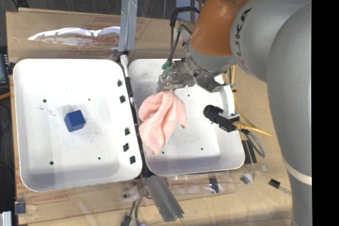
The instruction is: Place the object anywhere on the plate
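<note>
A pink cloth [160, 119] hangs in a bunched drape over the left half of the right bin [212, 155], its top gathered to a point. My gripper [170, 86] is directly above that point, shut on the cloth's top corner. The cloth's lower folds reach toward the divider between the bins, and I cannot tell whether they touch the bin floor. A small blue cube [74, 120] lies in the left bin [37, 166], well away from the gripper.
The grey arm and its orange band [222, 24] cover the back right of the right bin. A black cable fitting [216, 115] juts over that bin's right side. Brown cardboard [63, 29] lies behind the bins.
</note>
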Controlling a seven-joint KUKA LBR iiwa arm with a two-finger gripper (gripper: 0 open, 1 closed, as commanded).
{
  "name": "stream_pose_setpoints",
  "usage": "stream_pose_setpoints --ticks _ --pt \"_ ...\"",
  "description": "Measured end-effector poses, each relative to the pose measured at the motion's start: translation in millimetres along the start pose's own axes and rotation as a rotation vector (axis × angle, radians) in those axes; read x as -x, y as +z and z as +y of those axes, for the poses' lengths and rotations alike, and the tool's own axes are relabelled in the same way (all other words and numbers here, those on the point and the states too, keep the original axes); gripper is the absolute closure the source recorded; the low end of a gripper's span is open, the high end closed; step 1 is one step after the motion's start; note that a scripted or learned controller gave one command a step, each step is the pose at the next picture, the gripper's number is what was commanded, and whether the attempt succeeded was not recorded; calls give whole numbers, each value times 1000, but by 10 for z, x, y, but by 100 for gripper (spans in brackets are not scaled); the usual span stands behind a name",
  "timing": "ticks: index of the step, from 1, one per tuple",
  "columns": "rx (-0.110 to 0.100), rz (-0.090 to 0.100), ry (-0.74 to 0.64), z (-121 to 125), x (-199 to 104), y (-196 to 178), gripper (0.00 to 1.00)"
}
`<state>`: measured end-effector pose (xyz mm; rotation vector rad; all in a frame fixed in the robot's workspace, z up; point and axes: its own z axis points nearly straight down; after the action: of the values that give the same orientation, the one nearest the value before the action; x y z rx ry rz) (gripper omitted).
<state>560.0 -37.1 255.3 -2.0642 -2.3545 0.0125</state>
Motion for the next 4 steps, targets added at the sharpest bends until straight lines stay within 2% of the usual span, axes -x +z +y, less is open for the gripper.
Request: stream_pose_setpoints --ticks 1,3,4 --pt "2 -2 -9 10 -19 281 100" --pt "3 -5 -816 179 -958 448 100" --pt "6 -8 -1219 291 -1497 298 100"
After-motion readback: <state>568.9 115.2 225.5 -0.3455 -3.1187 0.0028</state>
